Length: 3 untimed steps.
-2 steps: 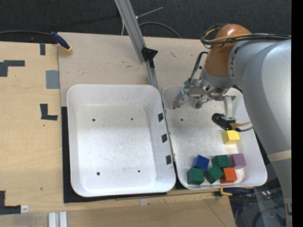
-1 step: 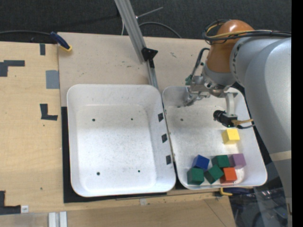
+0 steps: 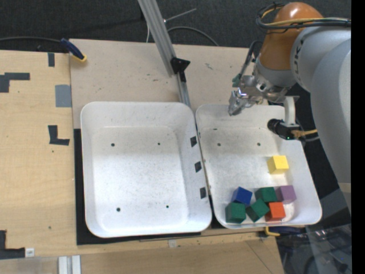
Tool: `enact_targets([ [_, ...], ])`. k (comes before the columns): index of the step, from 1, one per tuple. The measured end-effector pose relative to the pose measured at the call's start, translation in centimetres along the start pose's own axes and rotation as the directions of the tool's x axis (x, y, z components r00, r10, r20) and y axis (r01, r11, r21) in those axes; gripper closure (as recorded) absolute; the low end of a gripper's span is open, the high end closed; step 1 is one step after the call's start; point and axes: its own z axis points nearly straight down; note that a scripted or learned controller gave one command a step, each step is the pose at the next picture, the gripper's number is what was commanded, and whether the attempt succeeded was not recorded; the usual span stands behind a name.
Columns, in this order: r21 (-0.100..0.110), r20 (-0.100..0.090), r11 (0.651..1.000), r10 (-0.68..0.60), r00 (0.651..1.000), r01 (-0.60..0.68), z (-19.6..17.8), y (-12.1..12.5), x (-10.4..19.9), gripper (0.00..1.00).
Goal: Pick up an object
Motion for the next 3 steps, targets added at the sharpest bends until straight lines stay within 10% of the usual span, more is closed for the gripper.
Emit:
enact_targets([
  [1,0.001,0.0,1.0,0.0,1.0,0.0,-5.4,0.1,0.0,1.0],
  [3,0.007,-0.004,1.0,-0.005,1.0,0.005,-5.7,-3.1,11.0,1.0],
])
